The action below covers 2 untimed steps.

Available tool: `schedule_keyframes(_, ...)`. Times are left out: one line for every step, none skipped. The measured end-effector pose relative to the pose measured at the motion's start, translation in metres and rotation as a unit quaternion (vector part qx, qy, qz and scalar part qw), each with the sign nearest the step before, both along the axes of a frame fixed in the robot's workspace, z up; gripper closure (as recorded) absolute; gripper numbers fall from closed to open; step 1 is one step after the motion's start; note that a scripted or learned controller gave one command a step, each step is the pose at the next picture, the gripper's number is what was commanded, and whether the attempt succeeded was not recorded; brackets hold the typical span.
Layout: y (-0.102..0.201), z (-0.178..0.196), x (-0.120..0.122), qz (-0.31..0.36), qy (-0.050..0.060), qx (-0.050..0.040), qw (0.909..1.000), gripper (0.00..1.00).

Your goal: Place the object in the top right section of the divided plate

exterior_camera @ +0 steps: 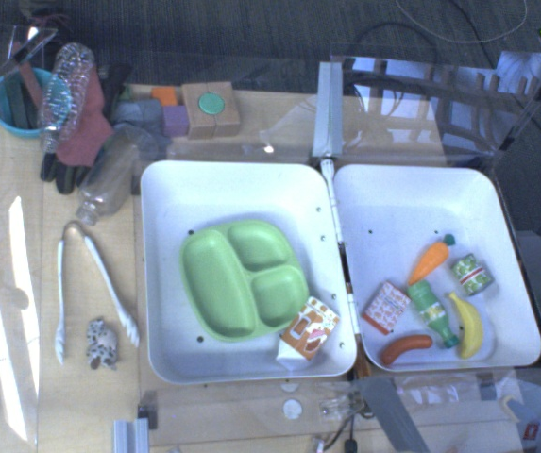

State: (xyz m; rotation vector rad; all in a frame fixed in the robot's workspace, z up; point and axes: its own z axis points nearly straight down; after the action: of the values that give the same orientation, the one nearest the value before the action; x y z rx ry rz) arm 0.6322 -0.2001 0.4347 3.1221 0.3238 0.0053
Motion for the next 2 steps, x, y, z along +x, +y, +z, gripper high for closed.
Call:
schedule_keyframes(0.061, 0.001, 0.030, 0.018, -0.001, 0.0003, 0.9998, 1.00)
schedule_keyframes(0.005, 0.000, 0.009, 0.000, 0.000, 0.0006, 1.0000, 1.00)
